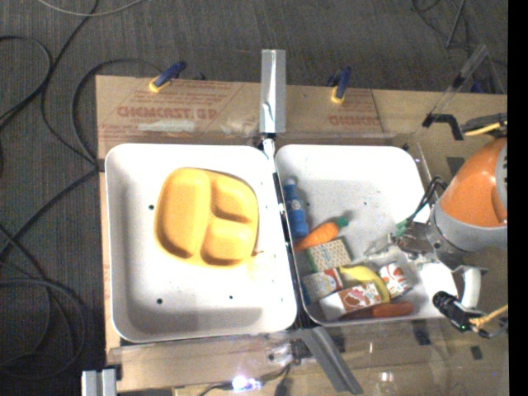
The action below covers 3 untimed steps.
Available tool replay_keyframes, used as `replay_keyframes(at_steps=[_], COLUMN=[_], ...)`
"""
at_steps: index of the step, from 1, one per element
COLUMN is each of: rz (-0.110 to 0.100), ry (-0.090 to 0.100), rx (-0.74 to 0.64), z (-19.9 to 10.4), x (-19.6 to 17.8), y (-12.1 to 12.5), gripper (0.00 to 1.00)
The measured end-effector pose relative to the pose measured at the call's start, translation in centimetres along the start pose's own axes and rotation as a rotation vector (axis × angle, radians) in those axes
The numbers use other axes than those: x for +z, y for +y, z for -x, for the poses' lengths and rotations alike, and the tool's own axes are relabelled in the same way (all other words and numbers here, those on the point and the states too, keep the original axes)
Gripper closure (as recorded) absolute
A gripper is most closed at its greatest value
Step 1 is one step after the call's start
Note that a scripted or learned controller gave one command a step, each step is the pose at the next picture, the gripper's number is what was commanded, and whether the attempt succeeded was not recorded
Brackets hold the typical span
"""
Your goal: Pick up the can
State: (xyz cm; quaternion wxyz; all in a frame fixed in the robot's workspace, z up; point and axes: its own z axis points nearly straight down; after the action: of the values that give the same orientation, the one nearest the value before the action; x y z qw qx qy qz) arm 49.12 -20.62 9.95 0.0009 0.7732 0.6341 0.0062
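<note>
In the right bin [355, 167], a small can [327, 256] with a greenish label lies on its side just below a toy carrot [320, 233]. A second can-like piece [322, 284] with a pale label lies under it. My gripper [402, 239] hangs at the bin's right wall, to the right of the can and apart from it, under the arm's orange band [477, 192]. Nothing shows between the gripper and the can but bare bin floor.
A blue bottle [294, 209] lies along the right bin's left wall. A banana [367, 277], a red-and-white pack [396, 279] and a red-labelled box [355, 300] crowd the front right corner. The left bin [132, 304] holds a yellow divided plate [208, 217].
</note>
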Motion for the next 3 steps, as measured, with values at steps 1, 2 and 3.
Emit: replay_keyframes(at_steps=[1, 2, 3], rz=[0.011, -0.011, -0.001], ry=[0.004, -0.013, -0.006], rx=[0.187, 0.305, 0.347], z=[-0.3, -0.6, -1.3], x=[0.4, -8.2, 1.1], y=[0.3, -0.6, -0.7], gripper=[0.0, 0.0, 0.0])
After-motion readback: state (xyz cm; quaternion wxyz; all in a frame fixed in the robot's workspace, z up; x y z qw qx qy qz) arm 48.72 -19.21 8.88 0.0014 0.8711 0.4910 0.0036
